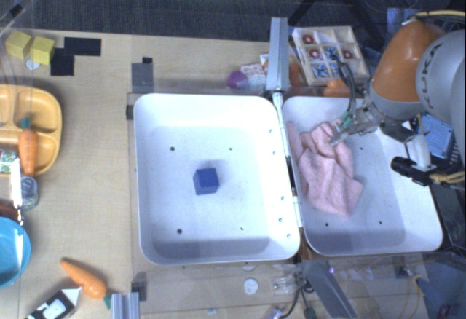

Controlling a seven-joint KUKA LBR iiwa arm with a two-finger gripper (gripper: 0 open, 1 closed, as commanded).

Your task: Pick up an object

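A crumpled pink cloth (329,170) lies in the right bin (393,230), against its left wall. My gripper (341,133) is down at the cloth's upper right edge, touching or just over the fabric; the arm reaches in from the right, its orange band above the wrist. A small blue cube (206,180) sits alone near the middle of the left bin (175,237), well away from the gripper.
Behind the bins lie a patterned box (325,52) and a purple item (237,79). On the bench at left are a yellow tray (42,108) holding a carrot (27,151), yellow blocks (29,48), a blue bowl (11,252) and another carrot (85,278).
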